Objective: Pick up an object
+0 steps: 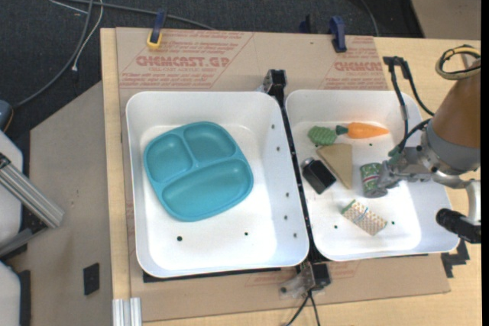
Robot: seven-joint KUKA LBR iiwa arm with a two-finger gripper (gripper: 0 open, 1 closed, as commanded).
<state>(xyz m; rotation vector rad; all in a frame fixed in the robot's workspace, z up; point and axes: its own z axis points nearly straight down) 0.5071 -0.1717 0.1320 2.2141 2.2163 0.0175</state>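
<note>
Over the right bin (428, 240) we log the gripper (382, 181), lowered onto a small green-and-white object (371, 176); whether its fingers are spread or pinching we cannot tell. Same bin: toy carrot (365, 130), green leafy piece (323, 136), tan wedge (338, 162), black block (318, 175), patterned packet (364, 217). Left bin (145, 187): one teal divided plate (199, 169).

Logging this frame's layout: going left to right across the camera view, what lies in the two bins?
Teal divided plate in the left bin → black block in the right bin → patterned packet → green-and-white item → gripper right beside it.
</note>
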